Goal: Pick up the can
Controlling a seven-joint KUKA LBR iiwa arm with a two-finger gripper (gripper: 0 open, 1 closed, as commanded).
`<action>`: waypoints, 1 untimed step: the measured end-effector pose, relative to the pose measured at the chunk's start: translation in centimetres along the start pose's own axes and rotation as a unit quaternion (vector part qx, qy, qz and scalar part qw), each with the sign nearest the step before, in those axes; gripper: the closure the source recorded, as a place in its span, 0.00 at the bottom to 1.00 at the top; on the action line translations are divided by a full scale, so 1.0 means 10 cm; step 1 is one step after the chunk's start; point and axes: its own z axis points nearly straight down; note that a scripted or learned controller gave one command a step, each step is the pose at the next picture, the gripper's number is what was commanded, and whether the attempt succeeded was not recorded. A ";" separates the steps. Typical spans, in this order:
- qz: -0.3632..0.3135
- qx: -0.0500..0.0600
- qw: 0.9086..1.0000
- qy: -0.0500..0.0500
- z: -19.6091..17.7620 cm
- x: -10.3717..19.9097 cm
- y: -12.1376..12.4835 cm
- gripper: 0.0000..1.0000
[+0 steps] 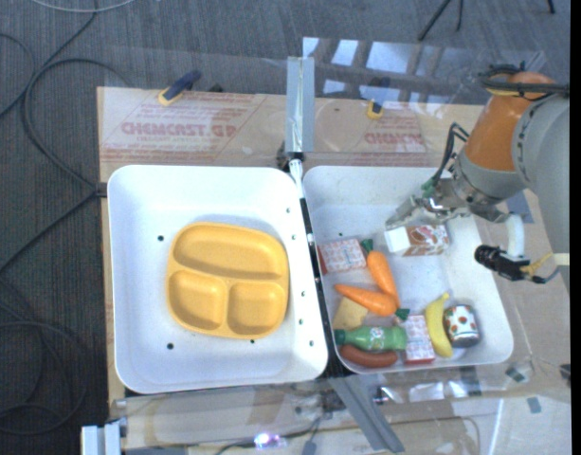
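Approach step, can [461, 323] not yet reached: lying in right bin [480, 273], near-right corner, just beside banana [438, 325]. Claw [425, 207] low over far part of same bin, by carton [418, 240], well apart from can; finger state impossible to tell. Next: shift toward near corner, descend clear of banana. "CHEMCAST" legible on tabletop [176, 131] sheet.
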 end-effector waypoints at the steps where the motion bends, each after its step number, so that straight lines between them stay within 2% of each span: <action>1: -0.031 -0.003 1.000 0.001 -0.03 -0.01 -0.47 0.00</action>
